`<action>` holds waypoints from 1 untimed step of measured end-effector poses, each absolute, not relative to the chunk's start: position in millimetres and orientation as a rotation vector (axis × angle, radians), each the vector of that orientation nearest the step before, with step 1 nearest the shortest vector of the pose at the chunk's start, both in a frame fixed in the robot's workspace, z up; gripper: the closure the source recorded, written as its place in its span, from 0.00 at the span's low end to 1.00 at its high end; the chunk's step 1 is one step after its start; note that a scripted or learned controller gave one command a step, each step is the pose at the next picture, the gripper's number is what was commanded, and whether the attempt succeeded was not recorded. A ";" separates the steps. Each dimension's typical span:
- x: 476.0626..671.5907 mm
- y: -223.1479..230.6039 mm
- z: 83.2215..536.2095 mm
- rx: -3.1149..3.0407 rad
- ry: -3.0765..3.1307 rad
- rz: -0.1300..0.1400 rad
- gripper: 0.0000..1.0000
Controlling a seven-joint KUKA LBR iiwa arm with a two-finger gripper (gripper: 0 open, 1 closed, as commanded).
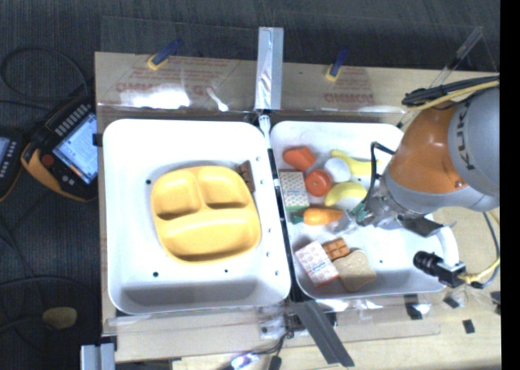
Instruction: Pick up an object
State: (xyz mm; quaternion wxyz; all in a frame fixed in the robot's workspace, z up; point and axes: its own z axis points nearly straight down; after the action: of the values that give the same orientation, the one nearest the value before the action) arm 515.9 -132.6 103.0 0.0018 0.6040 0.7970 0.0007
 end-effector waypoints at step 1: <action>515.9 -132.6 103.0 1.895 2.501 0.002 0.00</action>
State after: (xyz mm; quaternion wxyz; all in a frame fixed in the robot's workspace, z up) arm 515.9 -132.6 103.0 0.0017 0.6040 0.7970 0.0007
